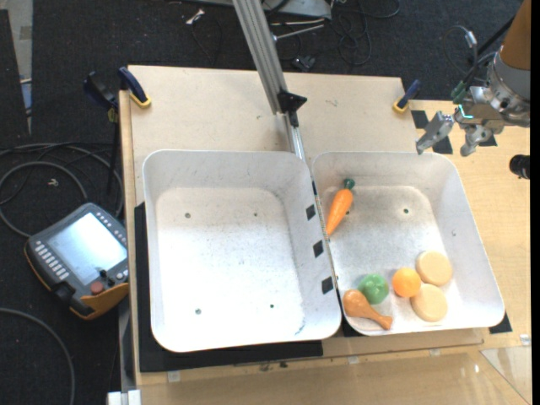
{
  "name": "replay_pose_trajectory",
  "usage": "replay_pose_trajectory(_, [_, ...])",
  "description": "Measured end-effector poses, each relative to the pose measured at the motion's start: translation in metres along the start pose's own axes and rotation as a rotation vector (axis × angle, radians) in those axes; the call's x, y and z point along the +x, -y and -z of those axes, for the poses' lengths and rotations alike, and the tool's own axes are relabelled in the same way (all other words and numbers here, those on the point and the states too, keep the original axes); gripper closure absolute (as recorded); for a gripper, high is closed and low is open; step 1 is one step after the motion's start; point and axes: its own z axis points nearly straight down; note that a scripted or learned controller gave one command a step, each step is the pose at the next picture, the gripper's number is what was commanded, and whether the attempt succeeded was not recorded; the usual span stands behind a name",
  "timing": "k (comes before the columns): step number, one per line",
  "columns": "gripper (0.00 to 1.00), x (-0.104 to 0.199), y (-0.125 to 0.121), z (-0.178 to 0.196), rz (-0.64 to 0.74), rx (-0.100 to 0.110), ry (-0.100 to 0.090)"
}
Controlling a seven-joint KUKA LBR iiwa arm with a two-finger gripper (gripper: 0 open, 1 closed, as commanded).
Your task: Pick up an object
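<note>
The right bin holds an orange toy carrot with a green top, lying near its left wall. At the bin's front lie a green round piece, an orange ball, two pale tan round pieces and a tan drumstick-shaped piece. My gripper hangs above the bin's far right corner, well away from all of these. Its two fingers stand apart with nothing between them.
The left bin sits beside the right one. A slanted metal pole rises from the back between the bins. A teach pendant lies on the floor at the left. Clamps grip the bench's back corners.
</note>
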Motion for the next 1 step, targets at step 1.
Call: replay_pose_trajectory(1, [0.0,0.0004,-0.0008,0.0032,0.002,-0.004,0.002])
